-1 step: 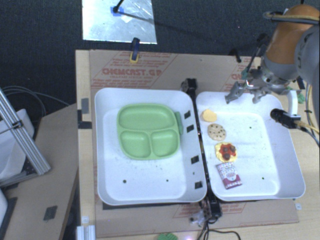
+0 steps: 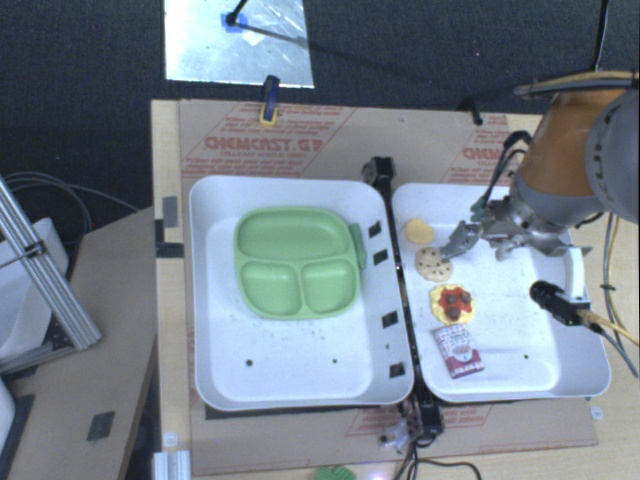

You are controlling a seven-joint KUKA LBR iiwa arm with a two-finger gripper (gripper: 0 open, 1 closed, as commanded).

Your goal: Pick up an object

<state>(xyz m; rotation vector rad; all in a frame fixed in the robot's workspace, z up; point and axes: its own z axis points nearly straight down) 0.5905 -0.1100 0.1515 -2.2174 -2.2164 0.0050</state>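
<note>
Pincer low in right bin, just above the cookie — finger state can't tell. Cookie lies flat: light, stiff, probably crumbly, so grip across its edges. Pizza toy and red packet crowd close by — smooth white floor, little room.

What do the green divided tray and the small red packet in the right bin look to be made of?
Green tray: likely moulded plastic, matte to satin, judging by its uniform colour and rounded compartment edges. Red packet: probably a printed foil or plastic sachet, flat with printed graphics; too small to be sure.
</note>
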